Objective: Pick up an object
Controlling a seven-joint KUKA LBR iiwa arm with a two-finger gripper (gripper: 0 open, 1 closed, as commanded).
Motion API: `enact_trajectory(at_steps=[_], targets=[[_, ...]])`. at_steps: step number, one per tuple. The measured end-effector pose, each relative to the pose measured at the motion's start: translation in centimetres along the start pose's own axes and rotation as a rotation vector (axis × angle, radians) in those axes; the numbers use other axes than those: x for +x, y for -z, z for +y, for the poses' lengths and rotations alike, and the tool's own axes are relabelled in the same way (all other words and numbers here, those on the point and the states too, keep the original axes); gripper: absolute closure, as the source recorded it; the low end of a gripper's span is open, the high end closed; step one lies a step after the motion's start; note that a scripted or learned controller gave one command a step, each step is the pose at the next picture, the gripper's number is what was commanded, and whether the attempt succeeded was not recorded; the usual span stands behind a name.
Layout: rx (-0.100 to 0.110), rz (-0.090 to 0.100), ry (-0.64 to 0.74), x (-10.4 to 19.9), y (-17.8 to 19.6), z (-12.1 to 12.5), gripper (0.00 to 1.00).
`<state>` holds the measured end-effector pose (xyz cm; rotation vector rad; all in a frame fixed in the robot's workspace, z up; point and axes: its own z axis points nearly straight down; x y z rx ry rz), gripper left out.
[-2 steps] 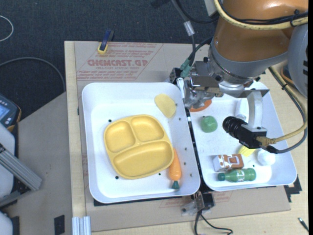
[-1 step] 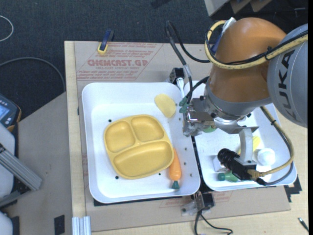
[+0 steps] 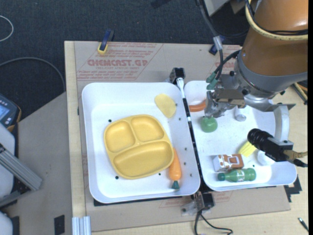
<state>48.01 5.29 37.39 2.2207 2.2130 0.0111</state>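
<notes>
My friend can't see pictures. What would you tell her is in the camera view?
A grey robot arm's gripper hangs just above a small round green toy in the right white bin, which also holds a small green bottle and a little carton. The left white bin holds a yellow divided plate and a toy carrot.

You look down from a single fixed camera set above the bench (image 3: 122, 58), tilted at a slant so the far edge sits toward the top of frame. Both shallow white plastic bins lie side by side in view: the left bin (image 3: 93, 131) whole, the right bin (image 3: 274, 177) partly covered by the grey arm with its orange band (image 3: 276, 21), which enters from your right and looms large, close to the lens. Dark carpet (image 3: 73, 9) borders the bench beyond.
</notes>
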Motion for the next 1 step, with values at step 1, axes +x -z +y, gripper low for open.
enact_trajectory(at_steps=[1], targets=[[0.024,-0.002,-0.002,-3.61,-12.85,-0.41,1.00]])
